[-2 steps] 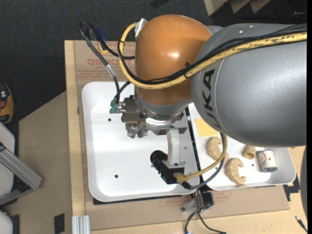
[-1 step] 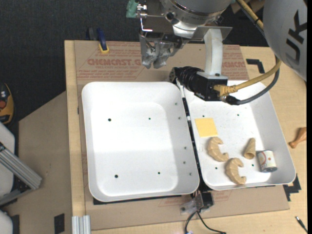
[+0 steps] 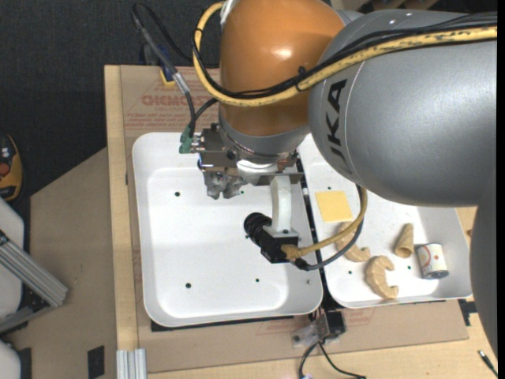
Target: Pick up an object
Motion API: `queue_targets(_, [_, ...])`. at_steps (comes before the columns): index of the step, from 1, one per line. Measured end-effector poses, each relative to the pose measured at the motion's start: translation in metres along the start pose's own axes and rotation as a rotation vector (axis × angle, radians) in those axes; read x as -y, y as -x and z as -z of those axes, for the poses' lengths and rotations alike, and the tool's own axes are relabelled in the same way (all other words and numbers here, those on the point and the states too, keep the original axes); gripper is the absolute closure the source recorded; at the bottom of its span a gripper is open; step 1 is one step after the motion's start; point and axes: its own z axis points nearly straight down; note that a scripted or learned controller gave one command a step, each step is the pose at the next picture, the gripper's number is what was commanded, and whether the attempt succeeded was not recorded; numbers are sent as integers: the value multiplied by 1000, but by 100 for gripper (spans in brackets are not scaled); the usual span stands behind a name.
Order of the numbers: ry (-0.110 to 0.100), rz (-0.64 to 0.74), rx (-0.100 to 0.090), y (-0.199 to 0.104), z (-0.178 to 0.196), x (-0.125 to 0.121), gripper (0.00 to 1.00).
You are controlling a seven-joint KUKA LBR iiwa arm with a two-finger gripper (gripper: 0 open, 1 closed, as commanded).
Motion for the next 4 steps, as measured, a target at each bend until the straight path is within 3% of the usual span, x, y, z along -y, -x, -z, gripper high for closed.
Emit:
queue_targets(1, [38,4,-16,-2,232,-13,100])
queue_targets(2, [2,0,-1,-3,11,-27,100])
queue_targets(4, [24,5,-11,-4,102,35,100])
